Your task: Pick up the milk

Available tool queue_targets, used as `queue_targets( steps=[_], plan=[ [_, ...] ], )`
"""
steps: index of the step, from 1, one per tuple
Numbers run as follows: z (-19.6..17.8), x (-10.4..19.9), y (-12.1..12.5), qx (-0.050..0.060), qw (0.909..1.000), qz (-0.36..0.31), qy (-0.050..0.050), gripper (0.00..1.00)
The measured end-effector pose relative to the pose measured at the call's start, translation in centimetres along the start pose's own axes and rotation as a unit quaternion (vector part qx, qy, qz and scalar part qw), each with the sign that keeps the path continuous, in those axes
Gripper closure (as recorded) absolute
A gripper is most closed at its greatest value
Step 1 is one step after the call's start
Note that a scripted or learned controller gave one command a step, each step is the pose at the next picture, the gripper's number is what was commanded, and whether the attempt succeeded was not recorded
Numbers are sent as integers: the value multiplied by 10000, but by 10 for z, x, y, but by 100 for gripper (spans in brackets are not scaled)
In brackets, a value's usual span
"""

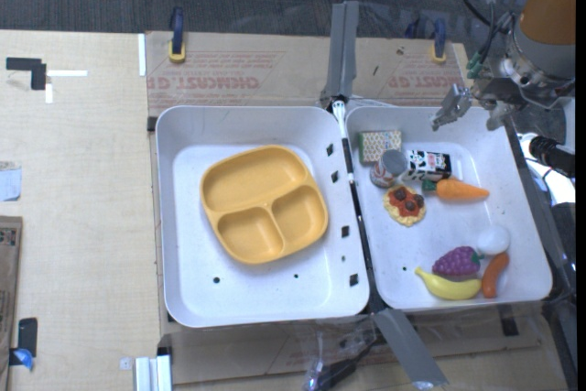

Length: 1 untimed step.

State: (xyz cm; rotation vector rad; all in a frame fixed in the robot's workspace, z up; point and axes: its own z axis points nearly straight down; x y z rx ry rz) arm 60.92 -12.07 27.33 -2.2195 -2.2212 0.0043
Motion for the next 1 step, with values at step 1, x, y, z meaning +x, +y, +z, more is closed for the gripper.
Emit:
queue_targets(
  steps=[1],
  plan=[
    [136,3,5,-99,9999,92,-3,0]
  ],
)
